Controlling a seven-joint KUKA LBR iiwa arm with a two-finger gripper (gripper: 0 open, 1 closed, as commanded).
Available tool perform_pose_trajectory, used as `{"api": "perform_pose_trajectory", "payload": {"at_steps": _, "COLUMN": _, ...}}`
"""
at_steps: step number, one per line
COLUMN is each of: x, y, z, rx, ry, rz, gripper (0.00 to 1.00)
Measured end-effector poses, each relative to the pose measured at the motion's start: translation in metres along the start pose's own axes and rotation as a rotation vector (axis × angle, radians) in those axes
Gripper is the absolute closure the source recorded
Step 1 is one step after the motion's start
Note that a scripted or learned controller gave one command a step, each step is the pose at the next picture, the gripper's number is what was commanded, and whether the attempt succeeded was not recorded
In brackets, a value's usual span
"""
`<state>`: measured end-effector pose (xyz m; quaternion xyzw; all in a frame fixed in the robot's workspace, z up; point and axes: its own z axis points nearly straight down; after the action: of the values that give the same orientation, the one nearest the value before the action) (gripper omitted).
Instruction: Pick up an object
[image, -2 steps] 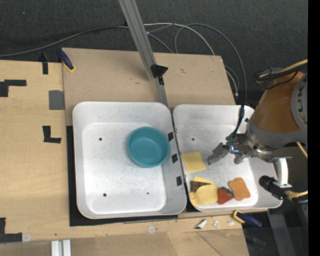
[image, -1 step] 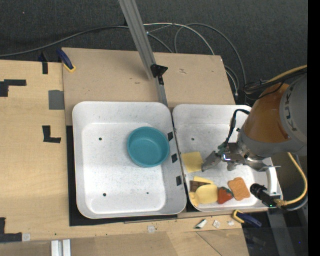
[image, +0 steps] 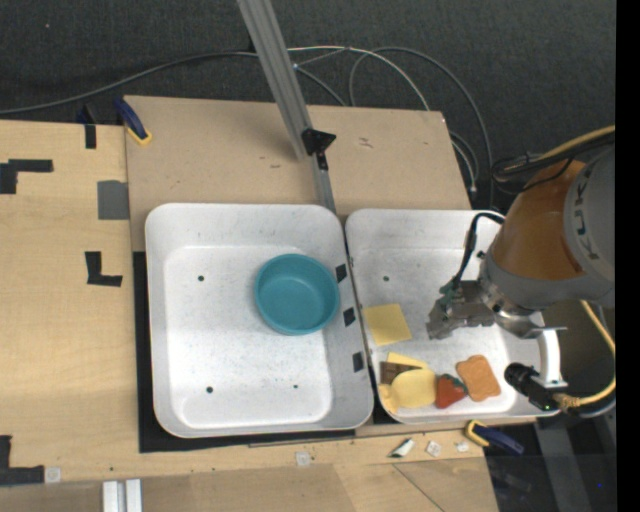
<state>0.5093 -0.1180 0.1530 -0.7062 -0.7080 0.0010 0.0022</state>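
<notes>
While nothing is lifted yet, the jaws (image: 447, 318) hang low in the right bin (image: 420, 228).
Whether the jaws are open or closed cannot be told, and nothing shows between them, so the pick looks undone. The nearest candidate, a yellow square piece (image: 387, 324), lies just beside the jaws toward the left bin (image: 180, 230); an orange piece (image: 481, 377) and a red piece (image: 449, 392) lie near the right bin's front edge.

End effector (image: 450, 318) fingers too dark/small to read; arm (image: 560, 240) cut off at right edge.
</notes>
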Motion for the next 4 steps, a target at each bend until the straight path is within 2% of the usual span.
{"api": "perform_pose_trajectory", "payload": {"at_steps": 2, "x": -0.010, "y": 0.000, "z": -0.099, "rx": -0.009, "ry": -0.003, "rz": 0.001, "gripper": 1.00}}
{"api": "perform_pose_trajectory", "payload": {"at_steps": 3, "x": 0.039, "y": 0.023, "z": -0.104, "rx": -0.004, "ry": 0.000, "rz": -0.004, "gripper": 1.00}}
{"api": "perform_pose_trajectory", "payload": {"at_steps": 4, "x": 0.084, "y": 0.047, "z": -0.087, "rx": -0.002, "ry": -0.001, "rz": -0.003, "gripper": 1.00}}
